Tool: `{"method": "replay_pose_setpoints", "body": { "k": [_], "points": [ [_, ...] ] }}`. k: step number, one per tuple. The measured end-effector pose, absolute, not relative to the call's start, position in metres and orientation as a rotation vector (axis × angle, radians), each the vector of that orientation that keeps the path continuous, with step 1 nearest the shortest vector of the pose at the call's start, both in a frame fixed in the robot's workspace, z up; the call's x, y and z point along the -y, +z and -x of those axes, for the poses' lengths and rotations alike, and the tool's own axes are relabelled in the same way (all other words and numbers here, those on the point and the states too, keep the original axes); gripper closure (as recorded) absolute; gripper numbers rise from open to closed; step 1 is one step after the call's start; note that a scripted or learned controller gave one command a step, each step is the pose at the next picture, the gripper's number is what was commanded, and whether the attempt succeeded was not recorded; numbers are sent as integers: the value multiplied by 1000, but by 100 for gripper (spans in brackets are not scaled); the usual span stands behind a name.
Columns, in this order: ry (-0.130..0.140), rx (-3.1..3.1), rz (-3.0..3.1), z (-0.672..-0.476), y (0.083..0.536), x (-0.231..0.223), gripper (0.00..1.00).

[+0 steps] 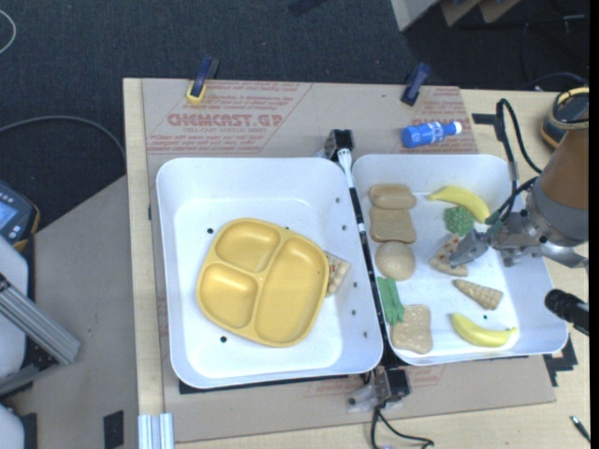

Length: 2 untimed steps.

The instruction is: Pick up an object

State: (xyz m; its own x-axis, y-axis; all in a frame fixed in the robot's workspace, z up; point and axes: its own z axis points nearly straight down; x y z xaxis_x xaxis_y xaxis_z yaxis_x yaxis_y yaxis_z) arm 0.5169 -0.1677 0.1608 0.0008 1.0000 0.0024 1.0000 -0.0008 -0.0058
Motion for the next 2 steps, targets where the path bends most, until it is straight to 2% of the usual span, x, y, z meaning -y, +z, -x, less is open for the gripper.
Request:
{"method": "replay_pose_setpoints", "body": {
  "k": [1,2],
  "points": [
    [4,2217,2217,-516,98,170,0],
    [2,2219,2218,-515,84,169,0]
  ]
}}
